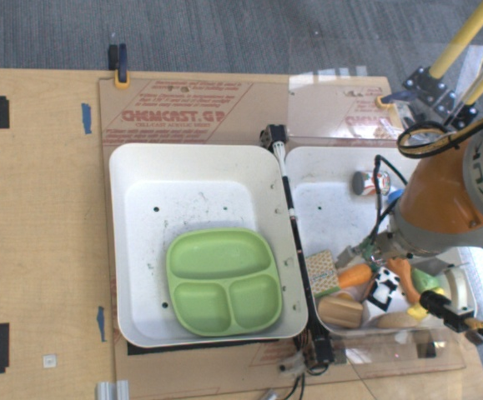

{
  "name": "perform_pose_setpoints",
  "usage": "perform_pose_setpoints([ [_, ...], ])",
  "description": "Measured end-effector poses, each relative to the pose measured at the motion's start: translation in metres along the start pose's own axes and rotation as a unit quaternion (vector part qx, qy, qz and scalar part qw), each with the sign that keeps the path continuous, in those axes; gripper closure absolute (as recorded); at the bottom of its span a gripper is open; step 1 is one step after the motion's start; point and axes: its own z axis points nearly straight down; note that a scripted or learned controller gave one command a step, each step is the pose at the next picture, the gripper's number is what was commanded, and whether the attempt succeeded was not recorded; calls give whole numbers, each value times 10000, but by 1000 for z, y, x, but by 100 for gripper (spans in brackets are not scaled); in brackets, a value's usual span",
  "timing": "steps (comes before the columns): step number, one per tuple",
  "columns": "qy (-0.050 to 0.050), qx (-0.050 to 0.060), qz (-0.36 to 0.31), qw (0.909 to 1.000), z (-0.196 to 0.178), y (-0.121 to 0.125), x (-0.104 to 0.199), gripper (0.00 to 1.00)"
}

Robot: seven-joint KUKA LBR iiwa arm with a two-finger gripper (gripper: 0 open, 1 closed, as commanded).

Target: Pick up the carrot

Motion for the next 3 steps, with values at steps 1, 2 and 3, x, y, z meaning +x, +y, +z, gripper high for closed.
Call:
perform_pose_setpoints([
  [1,-45,-47,16,10000,-12,3,-3,100],
  [2,-15,-56,-3397,9405,-3,-13,-3,100],
  [3,52,23,-3400,9404,-39,-24,-16,100],
])
